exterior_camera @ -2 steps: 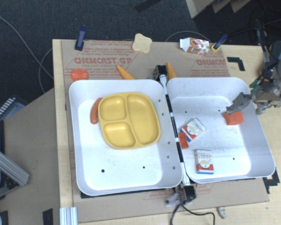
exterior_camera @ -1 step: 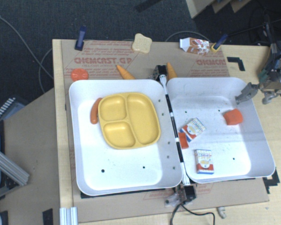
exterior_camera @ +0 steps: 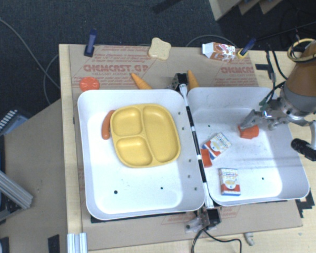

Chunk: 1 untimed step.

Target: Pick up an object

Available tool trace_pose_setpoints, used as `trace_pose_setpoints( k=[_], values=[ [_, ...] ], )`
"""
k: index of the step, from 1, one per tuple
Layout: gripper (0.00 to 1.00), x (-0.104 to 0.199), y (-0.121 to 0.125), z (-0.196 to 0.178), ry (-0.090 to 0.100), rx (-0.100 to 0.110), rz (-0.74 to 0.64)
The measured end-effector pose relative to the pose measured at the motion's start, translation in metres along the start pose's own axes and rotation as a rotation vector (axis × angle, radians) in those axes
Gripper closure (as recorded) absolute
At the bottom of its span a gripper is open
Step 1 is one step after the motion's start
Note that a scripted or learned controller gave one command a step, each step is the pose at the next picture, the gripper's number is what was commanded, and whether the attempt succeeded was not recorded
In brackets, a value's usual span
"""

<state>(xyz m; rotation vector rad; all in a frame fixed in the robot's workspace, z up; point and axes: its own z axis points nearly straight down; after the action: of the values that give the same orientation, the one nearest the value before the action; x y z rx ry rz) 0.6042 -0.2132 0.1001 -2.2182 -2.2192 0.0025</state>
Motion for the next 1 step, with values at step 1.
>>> trace_pose_setpoints(
  k=[1],
  values=[
    [0.00,0.0498,-0.0006,0.0160,0.000,-0.002,-0.001]
  ],
)
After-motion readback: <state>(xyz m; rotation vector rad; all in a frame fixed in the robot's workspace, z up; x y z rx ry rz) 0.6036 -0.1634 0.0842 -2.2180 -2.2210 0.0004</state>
